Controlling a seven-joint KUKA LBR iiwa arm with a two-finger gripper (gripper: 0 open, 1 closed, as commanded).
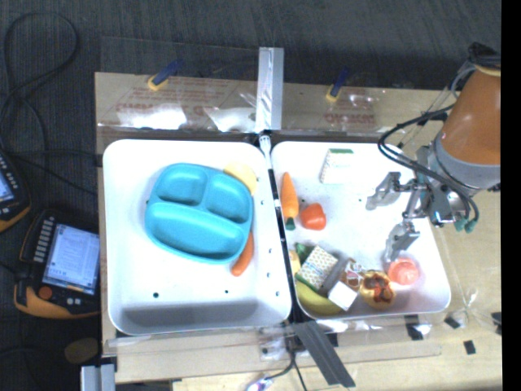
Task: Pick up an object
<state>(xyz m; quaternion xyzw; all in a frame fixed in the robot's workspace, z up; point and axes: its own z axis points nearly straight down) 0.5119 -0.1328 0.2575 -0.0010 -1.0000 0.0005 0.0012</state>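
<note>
My gripper [393, 216] hangs over the right part of the right bin [358, 218], open, with nothing between its fingers. One fingertip [381, 195] points left; the other [401, 238] sits just above a red round fruit [403, 271]. An orange carrot [288, 198] and a red-orange pepper [313, 216] lie to the gripper's left. A white card with a green stripe [336, 165] rests at the bin's back.
The right bin's front holds a banana [313, 298], a checkered box [319, 263], a white block [343, 296] and a brownish toy [374, 286]. The left bin [130, 292] holds a blue divided plate [199, 210], a yellow piece [241, 175] and an orange carrot [242, 256].
</note>
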